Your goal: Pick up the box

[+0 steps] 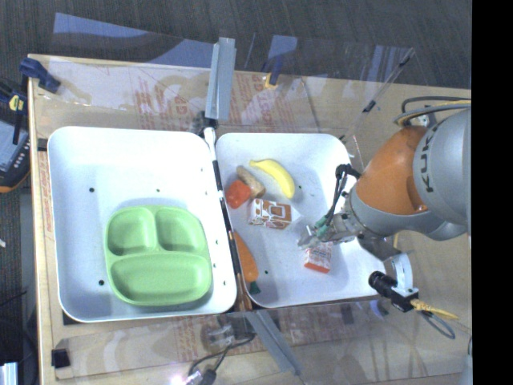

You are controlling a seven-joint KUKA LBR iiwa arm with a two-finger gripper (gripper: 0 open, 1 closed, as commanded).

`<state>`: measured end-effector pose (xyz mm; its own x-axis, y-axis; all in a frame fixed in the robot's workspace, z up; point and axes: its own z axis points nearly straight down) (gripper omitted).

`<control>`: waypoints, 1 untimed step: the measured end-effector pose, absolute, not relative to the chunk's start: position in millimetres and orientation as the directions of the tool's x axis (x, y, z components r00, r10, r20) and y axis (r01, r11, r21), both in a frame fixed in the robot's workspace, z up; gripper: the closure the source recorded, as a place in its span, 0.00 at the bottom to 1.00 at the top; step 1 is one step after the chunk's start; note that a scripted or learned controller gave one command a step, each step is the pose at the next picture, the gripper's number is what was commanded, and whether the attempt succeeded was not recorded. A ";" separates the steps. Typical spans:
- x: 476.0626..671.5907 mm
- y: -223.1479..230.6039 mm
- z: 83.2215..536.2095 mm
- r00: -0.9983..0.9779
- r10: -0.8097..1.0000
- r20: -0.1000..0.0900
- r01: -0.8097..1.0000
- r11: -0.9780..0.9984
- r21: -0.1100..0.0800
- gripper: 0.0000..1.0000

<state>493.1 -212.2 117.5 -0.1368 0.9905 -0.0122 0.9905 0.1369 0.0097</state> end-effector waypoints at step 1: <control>524.7 -144.8 226.8 -0.223 0.975 0.000 0.975 0.223 0.000 1.00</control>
